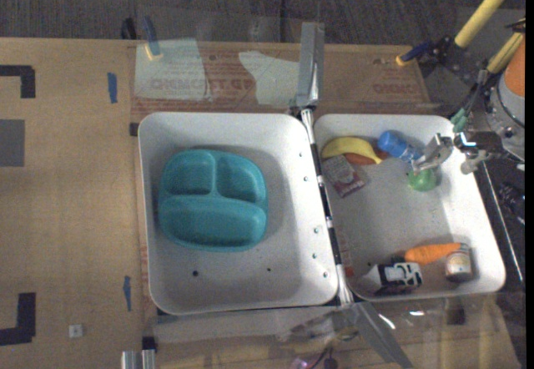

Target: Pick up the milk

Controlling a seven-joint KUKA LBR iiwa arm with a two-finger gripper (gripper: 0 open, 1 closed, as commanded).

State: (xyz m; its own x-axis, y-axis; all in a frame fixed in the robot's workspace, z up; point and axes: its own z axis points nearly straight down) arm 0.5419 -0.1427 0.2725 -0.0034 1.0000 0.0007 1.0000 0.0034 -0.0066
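Note:
The milk [401, 275] is a small black-and-white carton lying on its side near the front edge of the right bin [480, 217]. My gripper [449, 157] hangs over the back right part of that bin, well behind the milk and apart from it. Its two metal fingers [430, 155] stand spread and open, with nothing between them. One fingertip sits just above a green round object [423, 180].
Around the milk lie an orange carrot [434, 253] and a small can [458, 265]. Toward the back are a yellow banana [349, 147], a blue object [392, 143] and a brown packet [345, 176]. The left bin [284, 275] holds a teal divided plate [213, 199].

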